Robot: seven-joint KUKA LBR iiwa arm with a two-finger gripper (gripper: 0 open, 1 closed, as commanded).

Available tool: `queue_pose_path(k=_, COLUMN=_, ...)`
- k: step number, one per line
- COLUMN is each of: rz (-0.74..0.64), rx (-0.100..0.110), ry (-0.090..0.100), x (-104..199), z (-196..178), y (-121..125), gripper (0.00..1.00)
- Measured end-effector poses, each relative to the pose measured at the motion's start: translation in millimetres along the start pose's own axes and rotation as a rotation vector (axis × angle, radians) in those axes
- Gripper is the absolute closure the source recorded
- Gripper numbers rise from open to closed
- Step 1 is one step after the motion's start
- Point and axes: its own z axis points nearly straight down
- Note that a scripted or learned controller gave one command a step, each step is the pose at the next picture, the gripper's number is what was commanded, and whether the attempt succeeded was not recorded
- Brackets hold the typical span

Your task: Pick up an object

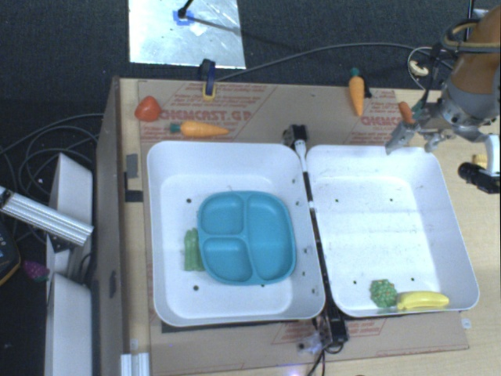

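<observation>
Two targets, broccoli [383,292] and banana [423,300], lay at right bin [454,210] front, well apart from gripper [412,139], whose jaws looked spread, holding nothing.

blue plate [246,237], carrots [203,130], tomato [148,109]

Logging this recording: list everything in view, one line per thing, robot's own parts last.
bins: 2, white, side by side on the bench
divided plate: 1, blue, in left bin
green piece: 1, green, left bin, against the plate's left edge
broccoli: 1, green, right bin, near corner
banana: 1, yellow, right bin, beside the broccoli
carrots: 2, orange, on cardboard behind the bins; second at
tomato: 1, red-orange, cardboard's far left corner
metal sheet: 1, silver, floor beyond the bench
gripper: 1, grey, above right bin's far edge
</observation>
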Motion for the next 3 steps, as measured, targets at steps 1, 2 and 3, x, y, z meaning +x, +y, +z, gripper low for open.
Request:
queue_pose_path(k=1, rz=0.028, rx=0.03, ry=0.017, x=-1, z=92, y=-13, gripper=0.0)
queue_pose_path(k=2, rz=0.025, rx=0.022, ry=0.015, x=-2, z=79, y=-10, gripper=1.0)
queue_pose_path(k=3, rz=0.023, rx=0.019, ry=0.013, x=-2, z=67, y=-9, gripper=1.0)
